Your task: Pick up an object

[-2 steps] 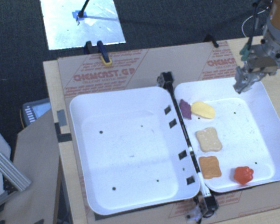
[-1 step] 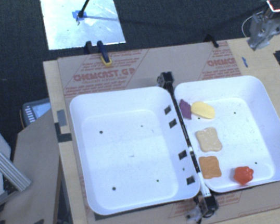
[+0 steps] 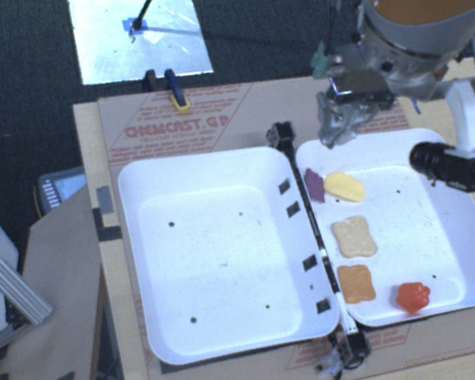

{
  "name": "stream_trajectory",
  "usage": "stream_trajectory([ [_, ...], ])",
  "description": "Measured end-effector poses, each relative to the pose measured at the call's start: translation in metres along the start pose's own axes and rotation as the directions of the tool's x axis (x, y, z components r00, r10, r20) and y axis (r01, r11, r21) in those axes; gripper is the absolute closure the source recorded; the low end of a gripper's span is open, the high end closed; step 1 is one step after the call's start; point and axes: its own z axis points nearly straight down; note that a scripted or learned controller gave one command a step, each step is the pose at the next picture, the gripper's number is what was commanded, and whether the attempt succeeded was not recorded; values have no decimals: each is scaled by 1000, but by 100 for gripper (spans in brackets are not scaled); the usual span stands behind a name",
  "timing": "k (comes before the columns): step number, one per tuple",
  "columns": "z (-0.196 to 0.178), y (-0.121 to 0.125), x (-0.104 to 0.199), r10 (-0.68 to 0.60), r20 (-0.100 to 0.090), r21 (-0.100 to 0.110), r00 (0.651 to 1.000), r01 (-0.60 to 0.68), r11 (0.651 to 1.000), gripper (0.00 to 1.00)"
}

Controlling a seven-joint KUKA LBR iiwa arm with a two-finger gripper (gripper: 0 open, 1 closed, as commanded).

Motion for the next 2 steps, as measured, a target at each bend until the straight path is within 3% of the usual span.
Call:
stream_trajectory([
  [1,73,45,64,7,2,0,1000,-7,1000,100],
  [2,48,-13,40,15,1,-6,1000,-15,1000,100],
])
